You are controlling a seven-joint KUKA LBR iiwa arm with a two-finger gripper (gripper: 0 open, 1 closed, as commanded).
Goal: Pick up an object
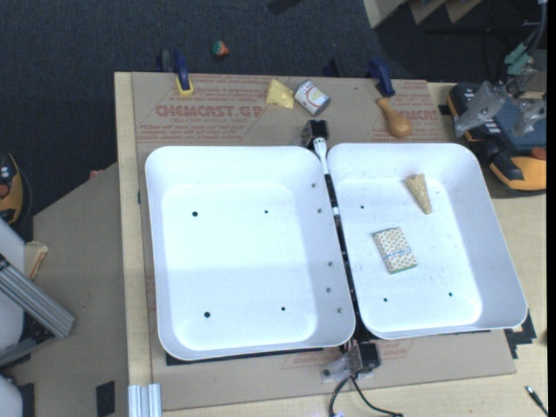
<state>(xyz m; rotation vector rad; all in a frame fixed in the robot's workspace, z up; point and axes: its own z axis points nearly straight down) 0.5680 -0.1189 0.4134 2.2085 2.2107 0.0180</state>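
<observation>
In the right bin [486, 233] a patterned block [394, 249] lay flat near centre, a tan wedge [420, 192] above it (tool's state I cannot tell), and so low a block might have slipped any grasp.

My two bins [174, 172] are plain white with small black dots. In the right one I see a tan wedge [420, 192] and a pale block [394, 249] with a fine green-and-orange checked pattern. The brown board [217, 107] carries red lettering.
</observation>
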